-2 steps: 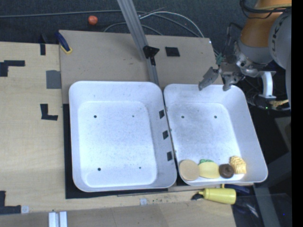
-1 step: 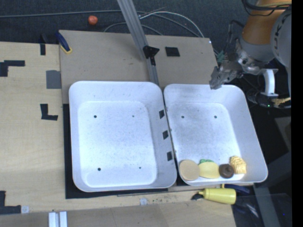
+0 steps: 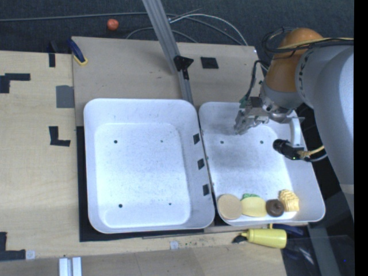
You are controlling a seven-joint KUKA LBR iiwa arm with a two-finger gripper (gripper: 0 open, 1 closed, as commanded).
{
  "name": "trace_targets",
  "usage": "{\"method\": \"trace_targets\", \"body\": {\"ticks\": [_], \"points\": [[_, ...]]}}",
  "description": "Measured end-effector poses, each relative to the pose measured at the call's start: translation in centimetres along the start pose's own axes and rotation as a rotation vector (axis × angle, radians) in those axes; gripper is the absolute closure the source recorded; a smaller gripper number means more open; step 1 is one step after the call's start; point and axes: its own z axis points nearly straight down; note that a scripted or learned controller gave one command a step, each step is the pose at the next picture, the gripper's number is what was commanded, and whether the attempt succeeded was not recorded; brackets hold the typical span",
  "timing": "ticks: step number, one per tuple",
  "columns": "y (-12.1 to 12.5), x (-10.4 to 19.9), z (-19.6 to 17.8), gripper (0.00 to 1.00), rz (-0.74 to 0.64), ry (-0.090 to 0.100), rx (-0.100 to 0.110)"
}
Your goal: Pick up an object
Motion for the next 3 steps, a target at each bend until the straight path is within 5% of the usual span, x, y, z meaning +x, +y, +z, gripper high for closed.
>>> {"method": "trace_targets", "body": {"ticks": [1, 2, 3], "points": [[0.2, 0.0, -1.5, 1.0, -0.001, -0.001, -0.009], [-2.8, 5.9, -7.3, 1.0, -0.004, 0.0, -0.014], [-6.5, 14.6, -8.0, 1.0, -0.007, 0.001, -0.009]]}}
